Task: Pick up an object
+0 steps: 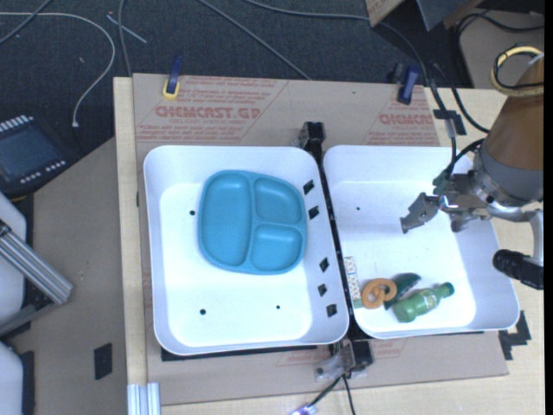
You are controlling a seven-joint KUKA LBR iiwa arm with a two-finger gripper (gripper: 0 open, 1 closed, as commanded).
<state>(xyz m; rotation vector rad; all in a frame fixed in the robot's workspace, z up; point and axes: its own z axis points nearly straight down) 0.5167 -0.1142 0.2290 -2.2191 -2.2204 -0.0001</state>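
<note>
The pincer [421, 215] hangs over the middle of the right bin [380, 167], reaching in from the right; whether it stands apart or together I cannot tell from this slant, and nothing shows in its grip. This looks like the approach step: no object has been taken yet.

The candidates lie toward the near edge of that bin, well apart from the pincer: a green bottle [423, 301] on its side, a dark green thing [404, 281] touching it, and a tan ring [376, 294] just beside both, close to the divider [324, 223] between the bins. The next move would call for travelling toward the near edge and descending over one of them; the bottle seems the easiest target, though its neighbours crowd it on the left.

The bin's near rim sits just beyond the cluster, so room to close is tight there. The bin floor under the pincer is open.

The left bin [173, 258] holds a blue plate [251, 223], flat and probably hard to grasp. The worktop [216, 102] surrounds both.
</note>
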